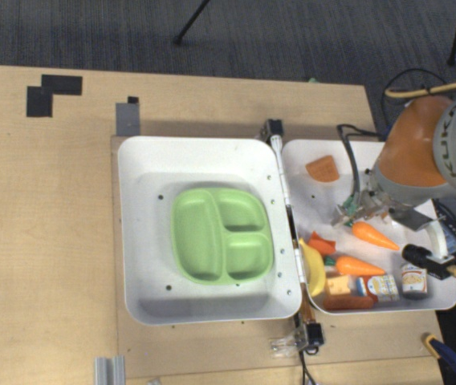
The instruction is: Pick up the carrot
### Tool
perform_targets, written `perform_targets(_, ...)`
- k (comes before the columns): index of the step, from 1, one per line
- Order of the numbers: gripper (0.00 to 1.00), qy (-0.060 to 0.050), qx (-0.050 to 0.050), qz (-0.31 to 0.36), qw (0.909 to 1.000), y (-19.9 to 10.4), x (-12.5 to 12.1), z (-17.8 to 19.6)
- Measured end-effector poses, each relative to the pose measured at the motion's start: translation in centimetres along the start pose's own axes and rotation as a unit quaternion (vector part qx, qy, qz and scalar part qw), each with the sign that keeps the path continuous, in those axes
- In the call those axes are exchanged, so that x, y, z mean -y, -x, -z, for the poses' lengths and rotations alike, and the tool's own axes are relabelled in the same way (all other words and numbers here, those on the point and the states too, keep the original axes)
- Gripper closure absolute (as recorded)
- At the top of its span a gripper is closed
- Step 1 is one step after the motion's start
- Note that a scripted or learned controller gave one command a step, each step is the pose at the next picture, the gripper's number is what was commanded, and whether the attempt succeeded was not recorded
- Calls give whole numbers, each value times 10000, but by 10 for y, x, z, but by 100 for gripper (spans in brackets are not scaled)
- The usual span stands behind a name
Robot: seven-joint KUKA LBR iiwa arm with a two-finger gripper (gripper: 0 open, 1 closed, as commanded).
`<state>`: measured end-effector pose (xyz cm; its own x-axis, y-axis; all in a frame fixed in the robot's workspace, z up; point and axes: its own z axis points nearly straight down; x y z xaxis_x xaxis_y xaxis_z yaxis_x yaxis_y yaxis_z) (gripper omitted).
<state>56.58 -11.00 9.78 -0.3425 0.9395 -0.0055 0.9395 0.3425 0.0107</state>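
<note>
Two white bins sat side by side on the wooden bench (51, 215). The left bin (144, 167) held a green divided plate (221, 233) with three compartments, lying flat near the middle.

The right bin (324, 147) was crowded along its near edge. The carrot (375, 235) lay roughly in the middle of this bin, orange body tilted, green leafy top pointing up-left. A second carrot (360, 266) lay just below it, closer to the front, with a darker green top at its left end. A banana (315, 268) stood against the bin's left wall. A small red piece (321, 243) sat between the banana and the upper carrot. Near the front wall – a small box (339, 285), a brown sausage-like item (348, 301), a labelled can on its side (380, 286) and a small jar (413, 280). An orange wedge-shaped piece (322, 168) sat apart at the back of the bin.

The arm (421, 147) reached in from the right, orange band prominent. The gripper (362, 208) hung just above the carrot's leafy end – whether it was open or closed could not be told, and no contact with the carrot was clear.
</note>
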Motion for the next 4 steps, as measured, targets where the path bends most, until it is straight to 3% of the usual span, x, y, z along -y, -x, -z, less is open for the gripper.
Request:
perform_targets(1,100,-29,-3,90,10000,15,60,-11)
perform_targets(2,0,-20,-3,89,10000,15,59,-11)
perform_targets(3,0,2,12,1453,9894,-2,79,-10)
perform_targets(4,0,-9,4,1712,9852,-37,67,-10)
